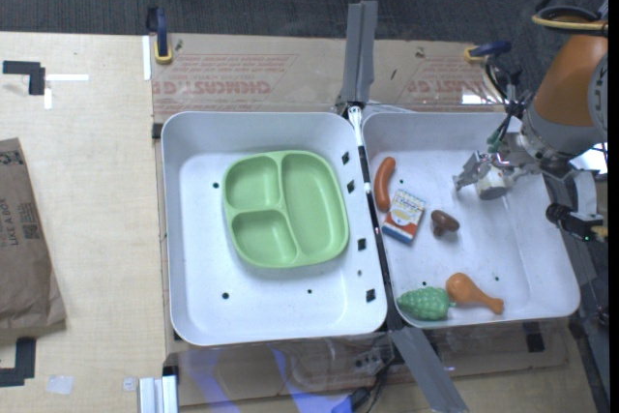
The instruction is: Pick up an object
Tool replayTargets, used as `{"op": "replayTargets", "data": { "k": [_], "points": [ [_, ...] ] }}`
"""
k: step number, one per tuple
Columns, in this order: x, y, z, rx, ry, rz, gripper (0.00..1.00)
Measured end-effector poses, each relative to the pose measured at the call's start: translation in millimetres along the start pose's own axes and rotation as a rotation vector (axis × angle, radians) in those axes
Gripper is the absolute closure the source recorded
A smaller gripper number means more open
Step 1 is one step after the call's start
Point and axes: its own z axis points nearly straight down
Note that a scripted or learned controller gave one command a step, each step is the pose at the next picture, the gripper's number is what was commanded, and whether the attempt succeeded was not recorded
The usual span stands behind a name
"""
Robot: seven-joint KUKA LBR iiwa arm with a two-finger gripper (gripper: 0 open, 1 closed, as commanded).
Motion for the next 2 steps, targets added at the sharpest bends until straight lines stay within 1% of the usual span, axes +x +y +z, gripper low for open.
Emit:
{"op": "replayTargets", "data": {
  "k": [1, 2],
  "points": [
    [-1, 0, -9, -0.001, -0.001, 0.002, 1.0],
    [106, 24, -106, -0.002, -0.001, 0.008, 1.0]
  ]
}}
